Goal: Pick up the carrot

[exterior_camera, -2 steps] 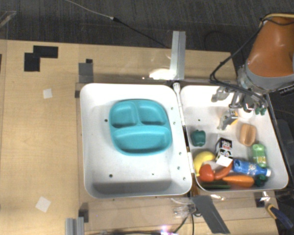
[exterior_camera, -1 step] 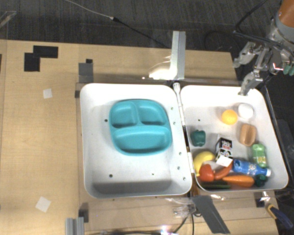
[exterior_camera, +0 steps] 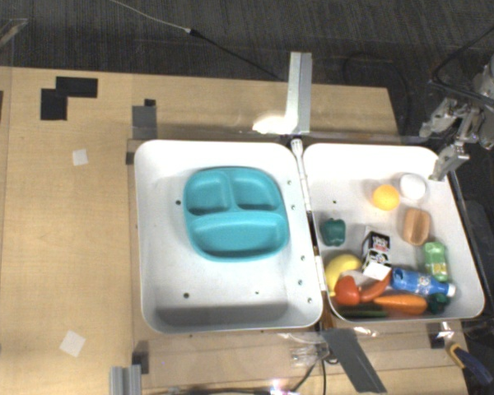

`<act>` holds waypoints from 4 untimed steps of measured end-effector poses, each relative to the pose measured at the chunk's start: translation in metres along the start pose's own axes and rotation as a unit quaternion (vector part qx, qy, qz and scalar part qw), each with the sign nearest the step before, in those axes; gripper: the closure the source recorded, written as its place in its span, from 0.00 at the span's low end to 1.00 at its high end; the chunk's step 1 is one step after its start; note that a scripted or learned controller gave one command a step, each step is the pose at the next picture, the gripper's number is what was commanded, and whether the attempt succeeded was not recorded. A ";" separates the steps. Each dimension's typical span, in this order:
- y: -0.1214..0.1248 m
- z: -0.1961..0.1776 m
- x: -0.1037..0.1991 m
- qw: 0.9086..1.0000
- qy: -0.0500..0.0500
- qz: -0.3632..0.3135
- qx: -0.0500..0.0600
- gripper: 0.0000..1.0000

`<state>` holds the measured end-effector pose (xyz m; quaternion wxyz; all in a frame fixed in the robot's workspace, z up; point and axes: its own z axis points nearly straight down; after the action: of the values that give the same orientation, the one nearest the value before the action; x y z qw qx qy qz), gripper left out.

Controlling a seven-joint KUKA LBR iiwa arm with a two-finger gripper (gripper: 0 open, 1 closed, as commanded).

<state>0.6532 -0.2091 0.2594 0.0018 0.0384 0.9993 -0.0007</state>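
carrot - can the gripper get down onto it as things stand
Probably, but it is tight. The carrot lies open from above at the right bin's near edge, with the blue bottle right beside it. The gripper hangs over the far corner.

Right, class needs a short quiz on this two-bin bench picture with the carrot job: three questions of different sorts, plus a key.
1. True or false: the teal divided plate lies in the left bin.
2. Multiple choice: the carrot lies (A) on the teal plate, (B) near the right bin's front edge, just below the blue bottle, (C) on the bare bench.
3. Fill in: the gripper hovers by the right bin's far ______ corner.

Key
1. True.
2. B.
3. Right; it is well away from the carrot and holds nothing.
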 end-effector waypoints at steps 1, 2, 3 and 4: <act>0.046 0.019 0.115 1.000 -0.003 -0.008 0.000 0.00; 0.010 -0.047 0.028 0.999 -0.006 0.039 0.000 0.00; 0.040 0.115 0.046 1.000 0.002 0.015 -0.002 0.00; 0.027 0.170 0.004 1.000 -0.004 0.012 0.000 0.00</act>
<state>0.6521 -0.1820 0.0893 0.0055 0.0506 0.9987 -0.0006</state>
